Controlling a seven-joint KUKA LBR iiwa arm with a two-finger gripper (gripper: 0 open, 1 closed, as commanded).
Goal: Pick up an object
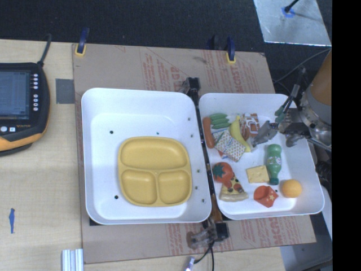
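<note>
Nearest the bench's front edge, a pizza slice [232, 192] and orange [291, 188] in the right bin [316, 174]. Gripper [265, 133] poised, jaws spread and holding nothing, by the banana [239, 134]. Still approaching; next, descending and closing.

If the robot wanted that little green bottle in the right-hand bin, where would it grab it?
Probably across the middle of the green bottle, coming straight down from above. It lies flat on the right bin floor, its long axis running roughly up and down the view, so fingers closing from left and right would span its narrow width. The cheese wedge sits close on its left, leaving little room there.
</note>
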